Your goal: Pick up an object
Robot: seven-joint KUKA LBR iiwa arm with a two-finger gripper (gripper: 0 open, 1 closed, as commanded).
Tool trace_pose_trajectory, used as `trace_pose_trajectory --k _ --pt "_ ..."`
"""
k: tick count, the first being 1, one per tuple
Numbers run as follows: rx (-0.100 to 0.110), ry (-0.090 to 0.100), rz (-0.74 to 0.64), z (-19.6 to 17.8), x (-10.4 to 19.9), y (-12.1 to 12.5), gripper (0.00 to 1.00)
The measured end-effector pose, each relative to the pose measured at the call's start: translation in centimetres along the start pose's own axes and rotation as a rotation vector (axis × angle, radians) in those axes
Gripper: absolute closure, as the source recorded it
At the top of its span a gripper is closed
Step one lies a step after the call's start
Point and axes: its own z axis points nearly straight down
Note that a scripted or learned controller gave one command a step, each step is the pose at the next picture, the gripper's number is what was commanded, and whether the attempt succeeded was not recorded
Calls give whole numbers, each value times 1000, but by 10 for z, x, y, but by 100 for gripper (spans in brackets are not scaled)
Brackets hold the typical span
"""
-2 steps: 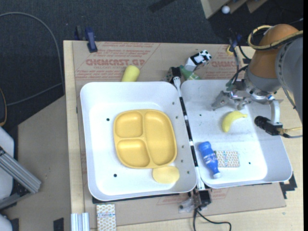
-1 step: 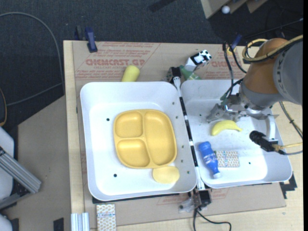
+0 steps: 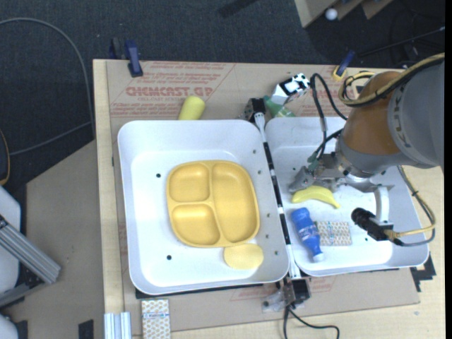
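The grey arm [image 3: 395, 119] is reaching in from the right over the right bin [image 3: 353, 256], and its gripper [image 3: 321, 179] is hovering just above the banana [image 3: 316, 196]; whether it is spread or pressed together, I cannot tell. The banana is lying at the bin's middle left. Nearer sits a blue bottle [image 3: 306, 233], beside a patterned packet [image 3: 334, 233]. The left bin [image 3: 141, 189] is holding a yellow divided plate [image 3: 212, 203] and a pale yellow disc [image 3: 244, 256].

Yellow banana [image 3: 317, 196], blue bottle [image 3: 307, 234], perhaps speckled packet [image 3: 335, 233]
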Motion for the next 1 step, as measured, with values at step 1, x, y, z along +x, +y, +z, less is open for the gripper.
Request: trace_pose_trajectory --k 1 --pt "-2 -1 1 -10 0 0 100"
